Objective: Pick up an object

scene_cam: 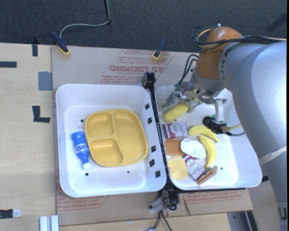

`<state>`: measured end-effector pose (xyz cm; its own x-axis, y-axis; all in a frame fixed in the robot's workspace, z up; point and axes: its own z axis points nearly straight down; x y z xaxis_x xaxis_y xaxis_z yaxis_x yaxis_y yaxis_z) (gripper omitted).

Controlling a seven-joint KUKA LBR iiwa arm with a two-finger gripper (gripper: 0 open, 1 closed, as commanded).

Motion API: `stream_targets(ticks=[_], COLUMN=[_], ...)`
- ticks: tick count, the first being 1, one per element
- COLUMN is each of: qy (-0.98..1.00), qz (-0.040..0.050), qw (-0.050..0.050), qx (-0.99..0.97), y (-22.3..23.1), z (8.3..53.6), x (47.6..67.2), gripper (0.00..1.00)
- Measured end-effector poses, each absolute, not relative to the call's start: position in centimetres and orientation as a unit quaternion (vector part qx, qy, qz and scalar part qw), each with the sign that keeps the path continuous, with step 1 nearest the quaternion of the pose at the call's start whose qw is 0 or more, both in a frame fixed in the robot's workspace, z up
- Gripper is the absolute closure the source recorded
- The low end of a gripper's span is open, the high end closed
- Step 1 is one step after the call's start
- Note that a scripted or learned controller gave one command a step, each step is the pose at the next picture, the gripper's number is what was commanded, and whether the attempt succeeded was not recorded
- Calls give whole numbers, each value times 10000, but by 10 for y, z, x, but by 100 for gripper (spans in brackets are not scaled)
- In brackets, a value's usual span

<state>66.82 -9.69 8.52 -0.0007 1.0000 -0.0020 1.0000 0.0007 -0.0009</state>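
The gripper (pixel 179 99) is low in the right bin (pixel 241 170), directly above the corn (pixel 176 112). Finger state cannot be determined. The banana (pixel 206 139) lies near, toward the bin's front.

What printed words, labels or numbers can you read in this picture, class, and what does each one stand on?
"CHEMCAST GP": red print on the brown cardboard sheet under the bins.
Smaller red print lines on the same sheet: too blurred to read.
Label on the blue bottle: too small to read.
Print on the red and white packets: too blurred to read.
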Motion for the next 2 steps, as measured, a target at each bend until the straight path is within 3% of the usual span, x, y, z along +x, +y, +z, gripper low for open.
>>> stream_targets(ticks=[1,2], qy=[7077,7080], qz=[0,9], qw=[16,6], qx=[7065,7062], y=[-96,-46], z=[95,230], x=[669,654], gripper=[100,100])
